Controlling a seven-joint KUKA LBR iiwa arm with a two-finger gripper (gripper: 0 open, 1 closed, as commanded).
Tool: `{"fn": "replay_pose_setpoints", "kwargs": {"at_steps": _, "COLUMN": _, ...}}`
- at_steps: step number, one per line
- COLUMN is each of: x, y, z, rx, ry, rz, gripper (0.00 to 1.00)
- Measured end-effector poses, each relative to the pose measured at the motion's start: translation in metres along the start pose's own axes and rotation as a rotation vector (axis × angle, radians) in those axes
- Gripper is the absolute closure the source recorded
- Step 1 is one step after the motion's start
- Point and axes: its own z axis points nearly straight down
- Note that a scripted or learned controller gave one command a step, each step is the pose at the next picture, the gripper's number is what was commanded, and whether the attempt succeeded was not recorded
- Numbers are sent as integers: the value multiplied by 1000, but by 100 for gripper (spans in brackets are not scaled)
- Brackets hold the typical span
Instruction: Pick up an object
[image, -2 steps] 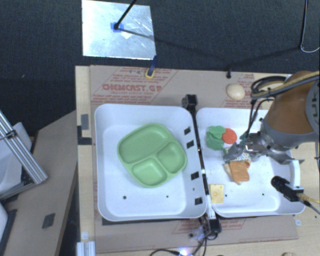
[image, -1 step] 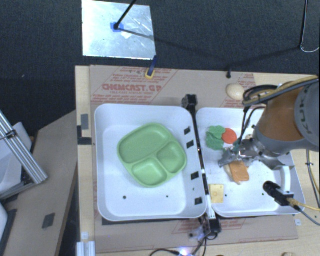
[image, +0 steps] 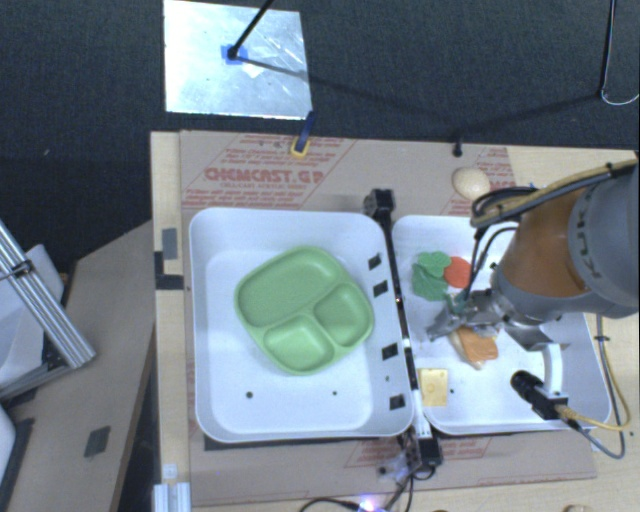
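Observation:
In the right bin (image: 505, 418) lie a green leafy toy (image: 431, 273), a red-orange round piece (image: 458, 271) beside it, an orange wedge (image: 477, 347) and a small yellow square (image: 434, 386) near the front. My gripper (image: 453, 322) hangs low over the bin's middle, just left of the orange wedge and below the green toy. Its metal fingers point left and down, and nothing shows between them.
The left bin (image: 225, 400) holds a green divided plate (image: 303, 308). A pale egg-shaped object (image: 470, 182) rests on the cardboard behind the right bin. The divider with black clips (image: 392, 300) runs between the bins.

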Motion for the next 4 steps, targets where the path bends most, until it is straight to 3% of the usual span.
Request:
{"fn": "replay_pose_setpoints", "kwargs": {"at_steps": 1, "x": -3, "y": 4, "z": -14, "rx": -16, "ry": -7, "rz": 1, "gripper": 100}}
{"fn": "replay_pose_setpoints", "kwargs": {"at_steps": 2, "x": -12, "y": 10, "z": -74, "rx": 9, "ry": 4, "rz": -3, "gripper": 100}}
{"fn": "replay_pose_setpoints", "kwargs": {"at_steps": 3, "x": -12, "y": 13, "z": -128, "rx": 8, "ry": 4, "rz": -4, "gripper": 100}}
{"fn": "replay_pose_setpoints", "kwargs": {"at_steps": 4, "x": 35, "y": 10, "z": -122, "rx": 15, "ry": 8, "rz": -9, "gripper": 100}}
